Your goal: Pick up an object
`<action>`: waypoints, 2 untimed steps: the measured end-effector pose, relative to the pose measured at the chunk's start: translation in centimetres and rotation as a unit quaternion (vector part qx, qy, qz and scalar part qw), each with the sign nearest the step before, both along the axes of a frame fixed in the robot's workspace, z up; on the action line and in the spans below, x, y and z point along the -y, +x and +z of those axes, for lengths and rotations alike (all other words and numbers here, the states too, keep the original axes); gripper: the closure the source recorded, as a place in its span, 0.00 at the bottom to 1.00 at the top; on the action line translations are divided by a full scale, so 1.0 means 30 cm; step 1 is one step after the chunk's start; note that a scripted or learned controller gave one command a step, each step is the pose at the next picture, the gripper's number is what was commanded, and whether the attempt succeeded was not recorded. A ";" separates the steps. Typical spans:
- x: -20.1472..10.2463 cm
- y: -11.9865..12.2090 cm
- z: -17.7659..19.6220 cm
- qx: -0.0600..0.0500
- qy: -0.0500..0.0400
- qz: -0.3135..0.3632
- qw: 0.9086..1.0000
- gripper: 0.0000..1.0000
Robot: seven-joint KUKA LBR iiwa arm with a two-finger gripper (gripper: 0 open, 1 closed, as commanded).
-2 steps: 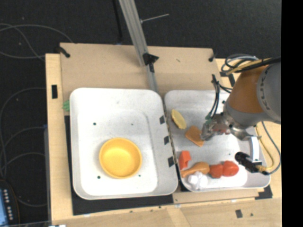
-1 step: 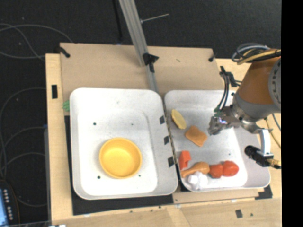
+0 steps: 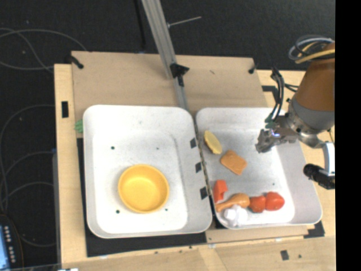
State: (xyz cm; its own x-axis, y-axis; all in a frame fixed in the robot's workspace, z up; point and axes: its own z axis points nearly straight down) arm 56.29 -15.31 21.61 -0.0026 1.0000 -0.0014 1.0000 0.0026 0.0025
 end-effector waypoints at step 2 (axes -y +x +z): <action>-0.334 0.003 -0.010 -0.001 0.002 0.002 1.000 1.00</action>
